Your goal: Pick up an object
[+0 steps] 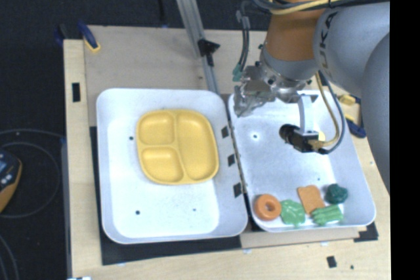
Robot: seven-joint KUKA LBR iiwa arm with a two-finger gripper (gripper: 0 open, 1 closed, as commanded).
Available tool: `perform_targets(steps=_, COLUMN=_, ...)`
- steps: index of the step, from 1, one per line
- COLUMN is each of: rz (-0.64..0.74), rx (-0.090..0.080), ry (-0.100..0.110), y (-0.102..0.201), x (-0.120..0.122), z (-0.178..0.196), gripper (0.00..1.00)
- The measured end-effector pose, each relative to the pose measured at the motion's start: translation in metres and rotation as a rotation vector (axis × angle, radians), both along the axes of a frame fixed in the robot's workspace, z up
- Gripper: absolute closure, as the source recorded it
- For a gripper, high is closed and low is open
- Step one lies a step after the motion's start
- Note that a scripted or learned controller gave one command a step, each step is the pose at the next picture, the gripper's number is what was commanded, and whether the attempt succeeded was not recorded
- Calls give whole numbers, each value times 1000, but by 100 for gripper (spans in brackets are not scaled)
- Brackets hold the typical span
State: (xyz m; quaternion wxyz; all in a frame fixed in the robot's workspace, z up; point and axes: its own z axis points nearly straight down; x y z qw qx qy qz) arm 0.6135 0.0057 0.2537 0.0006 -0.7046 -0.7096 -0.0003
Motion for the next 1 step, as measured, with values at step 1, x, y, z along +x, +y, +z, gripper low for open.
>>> perform_targets(steps=1, rz=0, rx=0, ry=1, y=43, x=-33, z=-3, gripper=100)
